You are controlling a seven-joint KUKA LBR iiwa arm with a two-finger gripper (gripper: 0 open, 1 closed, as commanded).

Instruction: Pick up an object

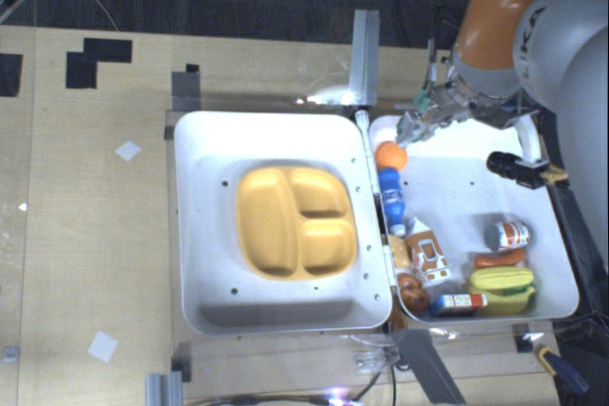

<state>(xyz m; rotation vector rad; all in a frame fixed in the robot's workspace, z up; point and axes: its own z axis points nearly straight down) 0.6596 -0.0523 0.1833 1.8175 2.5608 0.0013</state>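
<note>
Camera view: tool [411,130], fingers' state unclear, above orange ball [390,156]; labels unreadable.

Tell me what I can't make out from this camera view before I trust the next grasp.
- Gripper: small and blurred at the right bin's far left corner; finger state unreadable.
- Orange ball: contact with the gripper just above it cannot be judged.
- Blue bottle: label too small to read.
- Items around the can and corn: overlapping, edges unclear.
- Arm: cut off by the right edge.
</note>
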